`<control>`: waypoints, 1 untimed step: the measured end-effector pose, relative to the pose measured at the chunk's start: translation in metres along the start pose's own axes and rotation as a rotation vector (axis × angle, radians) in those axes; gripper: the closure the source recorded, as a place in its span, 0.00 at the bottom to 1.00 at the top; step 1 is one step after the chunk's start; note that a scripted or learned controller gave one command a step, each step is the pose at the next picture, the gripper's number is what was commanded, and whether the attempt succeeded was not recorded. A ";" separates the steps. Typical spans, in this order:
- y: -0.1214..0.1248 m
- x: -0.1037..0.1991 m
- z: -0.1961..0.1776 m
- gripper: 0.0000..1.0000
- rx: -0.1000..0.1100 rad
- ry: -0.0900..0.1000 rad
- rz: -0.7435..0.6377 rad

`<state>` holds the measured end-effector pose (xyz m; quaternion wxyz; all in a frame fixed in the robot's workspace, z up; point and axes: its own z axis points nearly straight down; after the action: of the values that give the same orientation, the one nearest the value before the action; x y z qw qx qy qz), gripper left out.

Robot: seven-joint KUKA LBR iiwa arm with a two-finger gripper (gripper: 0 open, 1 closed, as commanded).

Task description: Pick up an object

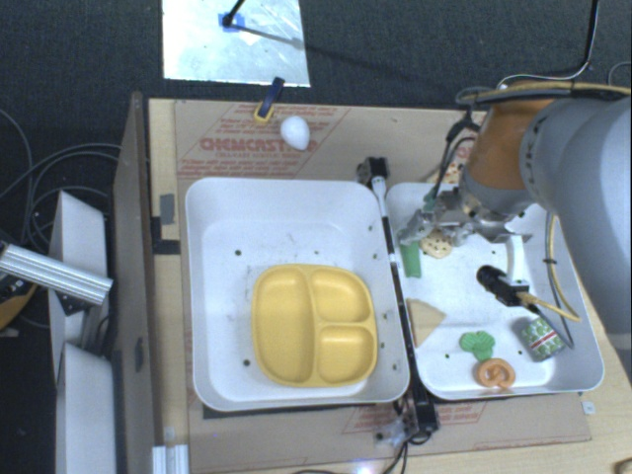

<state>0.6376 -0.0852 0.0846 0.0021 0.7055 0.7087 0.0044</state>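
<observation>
We see the arm (553,146) reaching into the right bin (589,358), its jaws (427,227) low at the bin's upper left, just over a round cookie (435,248) and beside a green piece (410,261); we cannot tell whether they grip anything. The left bin (212,210) holds a yellow divided plate (314,324). A pretzel (494,372), a green broccoli (478,343) and a small can (541,337) lie near the right bin's lower edge.

Yellow divided plate (314,324) in left bin (212,265); tool (427,227) low over right bin (583,354).
</observation>
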 end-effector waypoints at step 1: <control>0.004 -0.002 -0.019 1.00 -0.011 -0.003 -0.001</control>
<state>0.6417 -0.0872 0.1041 0.0073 0.7050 0.7091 0.0074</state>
